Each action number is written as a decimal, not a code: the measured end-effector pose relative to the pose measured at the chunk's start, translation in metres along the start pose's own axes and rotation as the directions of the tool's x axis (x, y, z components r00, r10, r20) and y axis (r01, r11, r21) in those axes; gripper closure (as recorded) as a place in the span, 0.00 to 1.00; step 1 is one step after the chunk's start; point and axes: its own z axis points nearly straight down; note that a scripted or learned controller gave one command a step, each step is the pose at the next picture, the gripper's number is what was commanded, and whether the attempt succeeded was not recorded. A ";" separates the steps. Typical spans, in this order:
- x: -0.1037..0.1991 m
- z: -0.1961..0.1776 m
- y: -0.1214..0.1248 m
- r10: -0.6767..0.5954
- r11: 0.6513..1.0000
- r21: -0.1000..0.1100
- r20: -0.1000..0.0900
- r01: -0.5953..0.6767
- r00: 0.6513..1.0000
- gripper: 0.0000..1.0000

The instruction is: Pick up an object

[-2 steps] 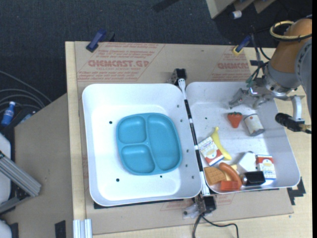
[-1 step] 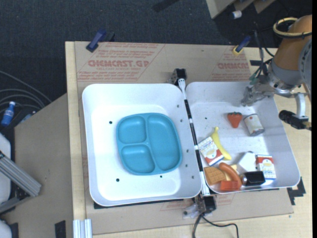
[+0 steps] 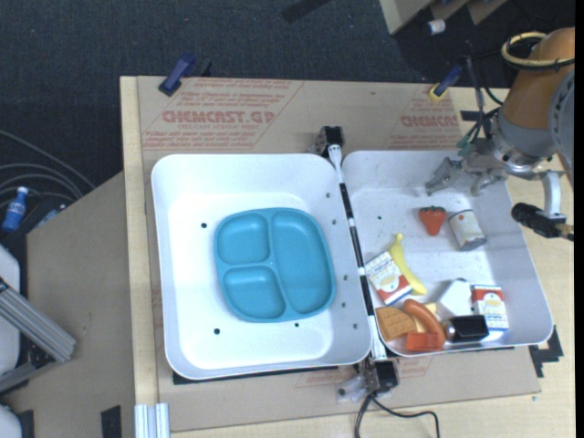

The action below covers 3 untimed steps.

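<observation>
Near edge of the right bin (image 3: 534, 290): a cluster of toy items sits in the near corner by the divider. A slice of toast (image 3: 392, 320), a sausage (image 3: 425, 315) and a red-orange piece (image 3: 422, 340) lie touching one another. Just to their right is a black block (image 3: 468, 328), and beside that a small carton (image 3: 492, 307) with a red and white label, close to the bin's right edge. A white piece (image 3: 453, 292) lies between carton and sausage.

Slightly farther along the divider side: a second small carton (image 3: 390, 277), with a banana (image 3: 404, 265) lying against it, tilted.

Mid-bin: a strawberry (image 3: 433, 219) and a grey can (image 3: 466, 229) on its side, near each other but apart.

Left bin (image 3: 182, 245): a blue divided plate (image 3: 274, 264) with three compartments rests in the middle.

Far right corner of the right bin: the gripper (image 3: 461, 173) hangs over the bin's far edge, fingers spread apart and pointing down, nothing between them. It is beyond the strawberry and can, not touching either. The arm (image 3: 538, 108) enters from the right, orange band above the grey wrist, body leaning in over the bin's far right corner.

Far edge of the bench (image 3: 228, 117): two blue clamps, one (image 3: 178, 74) at the far left corner, one (image 3: 445, 83) further right.
</observation>
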 end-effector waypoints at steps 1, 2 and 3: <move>0.044 0.010 -0.001 0.006 1.000 -0.005 0.011 -0.006 1.000 0.00; 0.056 0.009 -0.001 0.007 1.000 -0.005 0.012 -0.007 1.000 0.00; 0.065 0.010 -0.001 0.007 1.000 -0.005 0.012 -0.007 1.000 0.00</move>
